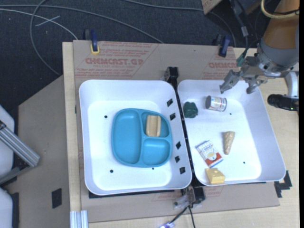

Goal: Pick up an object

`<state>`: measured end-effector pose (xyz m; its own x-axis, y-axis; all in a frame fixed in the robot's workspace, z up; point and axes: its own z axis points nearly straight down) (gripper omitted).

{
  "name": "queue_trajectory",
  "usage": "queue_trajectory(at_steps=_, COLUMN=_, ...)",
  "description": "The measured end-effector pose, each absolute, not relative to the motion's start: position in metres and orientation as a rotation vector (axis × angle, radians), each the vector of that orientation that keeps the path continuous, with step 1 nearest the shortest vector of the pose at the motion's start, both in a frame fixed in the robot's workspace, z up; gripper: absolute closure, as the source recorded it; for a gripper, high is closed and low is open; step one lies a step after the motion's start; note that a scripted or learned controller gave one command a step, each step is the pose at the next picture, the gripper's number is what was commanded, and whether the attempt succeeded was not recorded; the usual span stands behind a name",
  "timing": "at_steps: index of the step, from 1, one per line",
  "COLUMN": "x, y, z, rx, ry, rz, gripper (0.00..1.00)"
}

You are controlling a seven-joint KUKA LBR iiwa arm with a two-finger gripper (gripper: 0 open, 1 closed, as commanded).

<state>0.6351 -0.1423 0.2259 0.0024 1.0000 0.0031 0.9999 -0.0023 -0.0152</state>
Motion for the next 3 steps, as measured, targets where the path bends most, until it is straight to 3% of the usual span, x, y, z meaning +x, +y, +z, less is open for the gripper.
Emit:
queue_trajectory(at_steps=1, x=0.638, y=-0.142, z=0.234, rx=-2.220, ry=-2.221, rz=0.000, gripper=0.00)
queue_trajectory(at_steps=3, x=0.634, y=-0.141, z=0.129, rx=-2.217, ry=-2.218, rz=0.005, gripper=0.00)
